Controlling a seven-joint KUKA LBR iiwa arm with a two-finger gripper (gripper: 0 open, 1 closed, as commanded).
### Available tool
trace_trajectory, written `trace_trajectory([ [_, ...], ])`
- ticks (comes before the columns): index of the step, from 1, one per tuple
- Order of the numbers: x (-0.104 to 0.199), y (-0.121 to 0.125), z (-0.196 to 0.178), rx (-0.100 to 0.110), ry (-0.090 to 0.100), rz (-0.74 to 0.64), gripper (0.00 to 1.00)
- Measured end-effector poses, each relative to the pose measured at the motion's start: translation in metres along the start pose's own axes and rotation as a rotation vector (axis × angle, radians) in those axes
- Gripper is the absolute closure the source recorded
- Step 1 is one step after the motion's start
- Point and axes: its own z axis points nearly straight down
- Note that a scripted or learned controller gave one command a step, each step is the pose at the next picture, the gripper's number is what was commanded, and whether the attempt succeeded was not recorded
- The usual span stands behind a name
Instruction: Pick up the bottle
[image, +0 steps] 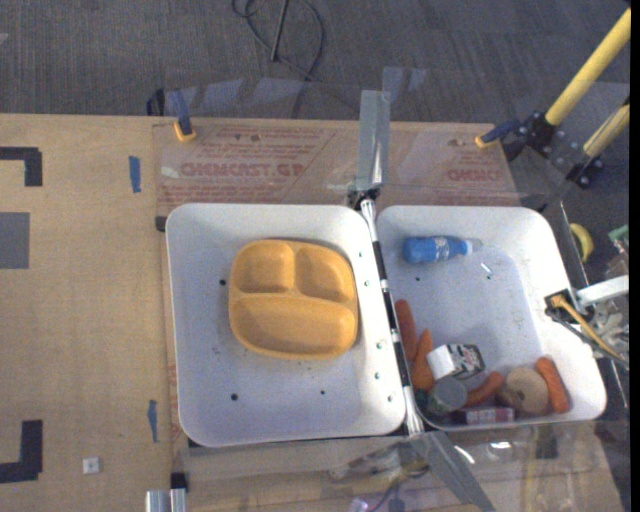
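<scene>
The bottle (437, 248) is blue with a white cap. It lies on its side in the far left corner of the right bin (520, 290), cap pointing right. My gripper (588, 308) sits low at the right rim of that bin, partly cut off by the edge of the camera view. It is well to the right of the bottle and a little nearer the front. Nothing can be seen held in it.
Along the right bin's left wall and front lie carrots (405, 326), a small white carton (457, 358), a grey can (449, 392), a brown potato-like lump (527, 388) and another carrot (553, 385). An upturned yellow divided plate (294, 298) rests in the left bin (200, 380).
</scene>
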Motion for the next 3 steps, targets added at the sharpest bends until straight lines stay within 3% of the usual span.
trace_trajectory([
  [1,0.001,0.000,-0.040,-0.005,0.002,-0.210,1.00],
  [2,0.010,0.002,-0.017,-0.004,0.002,0.087,1.00],
  [3,0.000,0.000,0.002,-0.001,0.001,-0.386,1.00],
])
